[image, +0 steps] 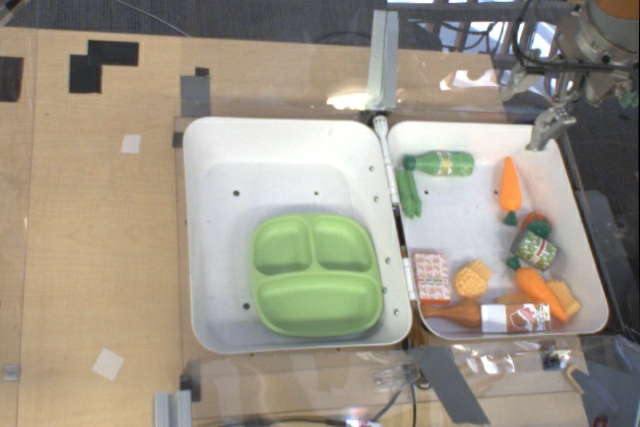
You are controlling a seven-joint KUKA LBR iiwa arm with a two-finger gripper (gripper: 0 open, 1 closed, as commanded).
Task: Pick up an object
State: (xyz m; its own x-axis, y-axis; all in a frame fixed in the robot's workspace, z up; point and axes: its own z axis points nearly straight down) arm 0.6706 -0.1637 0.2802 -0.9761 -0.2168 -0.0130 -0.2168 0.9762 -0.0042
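Note:
My gripper (553, 123) hangs over the far right corner of the right bin (590, 245), above and right of everything in it, with nothing in it. Nearest to it is an orange carrot (510, 185), lying below and to the left. A green bottle (440, 163) lies on its side at the bin's far left, with a green pea pod (408, 192) beside it. Along the near side sit a small red and green jar (535, 248), a second carrot (540, 287), a yellow cracker (472, 278), a pink box (431, 275) and a brown bottle with a white label (490, 317).
The left bin (215, 215) holds a green divided plate (317, 273) toward its near side. A metal post (383, 65) rises at the far end of the ridge between the bins. Wooden bench top stretches to the left.

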